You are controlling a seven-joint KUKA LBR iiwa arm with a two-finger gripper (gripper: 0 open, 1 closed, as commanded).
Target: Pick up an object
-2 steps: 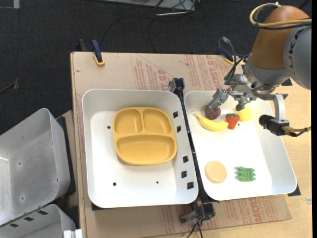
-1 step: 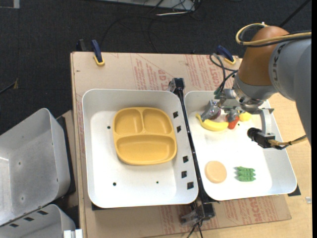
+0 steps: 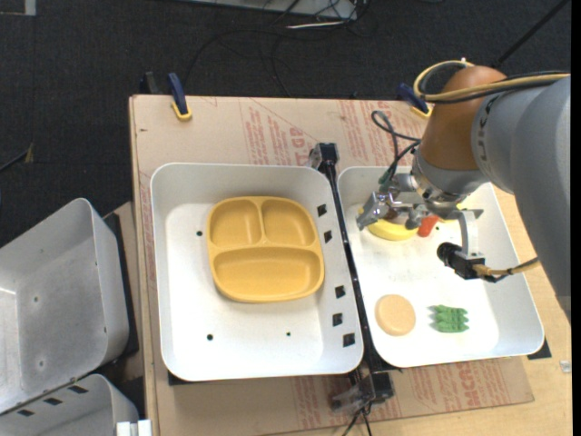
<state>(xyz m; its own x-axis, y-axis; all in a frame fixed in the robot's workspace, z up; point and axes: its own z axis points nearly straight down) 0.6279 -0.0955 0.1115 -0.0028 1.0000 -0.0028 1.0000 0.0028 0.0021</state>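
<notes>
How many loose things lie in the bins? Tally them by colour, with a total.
Yellow: 2, the divided tray in the left bin and a yellow item under the tool
Tan: 1, the round disc
Green: 1, the green piece
Orange: 1, a small orange bit
Total: 5

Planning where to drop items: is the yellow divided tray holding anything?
Empty. The tray in the left bin shows bare yellow in all three sections.

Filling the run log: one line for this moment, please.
hand low over yellow object, right bin | grasp unconfirmed | left bin: yellow tray
</notes>
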